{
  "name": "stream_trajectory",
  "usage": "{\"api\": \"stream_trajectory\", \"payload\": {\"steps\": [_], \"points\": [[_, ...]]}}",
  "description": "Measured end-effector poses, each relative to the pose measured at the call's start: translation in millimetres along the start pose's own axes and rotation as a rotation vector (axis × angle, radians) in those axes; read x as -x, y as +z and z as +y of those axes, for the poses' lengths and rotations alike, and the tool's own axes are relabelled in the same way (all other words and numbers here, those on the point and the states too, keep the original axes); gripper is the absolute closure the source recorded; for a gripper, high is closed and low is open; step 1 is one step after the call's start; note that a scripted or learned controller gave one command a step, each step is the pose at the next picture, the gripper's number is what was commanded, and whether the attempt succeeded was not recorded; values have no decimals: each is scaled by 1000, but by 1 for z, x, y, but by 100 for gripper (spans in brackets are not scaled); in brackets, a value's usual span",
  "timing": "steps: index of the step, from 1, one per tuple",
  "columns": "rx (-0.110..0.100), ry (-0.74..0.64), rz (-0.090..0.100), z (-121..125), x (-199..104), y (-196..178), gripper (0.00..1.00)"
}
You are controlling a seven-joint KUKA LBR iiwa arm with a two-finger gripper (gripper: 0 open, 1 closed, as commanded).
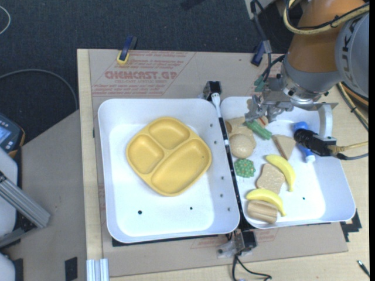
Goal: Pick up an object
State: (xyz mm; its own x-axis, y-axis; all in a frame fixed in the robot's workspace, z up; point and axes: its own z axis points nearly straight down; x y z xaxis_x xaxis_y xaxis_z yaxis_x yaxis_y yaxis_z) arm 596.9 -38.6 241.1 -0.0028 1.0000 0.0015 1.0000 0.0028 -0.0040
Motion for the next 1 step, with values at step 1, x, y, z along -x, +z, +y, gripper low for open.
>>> {"api": "stream_trajectory", "payload": {"steps": [1], "points": [[0, 0, 0, -27, -37, -2, 100]]}}
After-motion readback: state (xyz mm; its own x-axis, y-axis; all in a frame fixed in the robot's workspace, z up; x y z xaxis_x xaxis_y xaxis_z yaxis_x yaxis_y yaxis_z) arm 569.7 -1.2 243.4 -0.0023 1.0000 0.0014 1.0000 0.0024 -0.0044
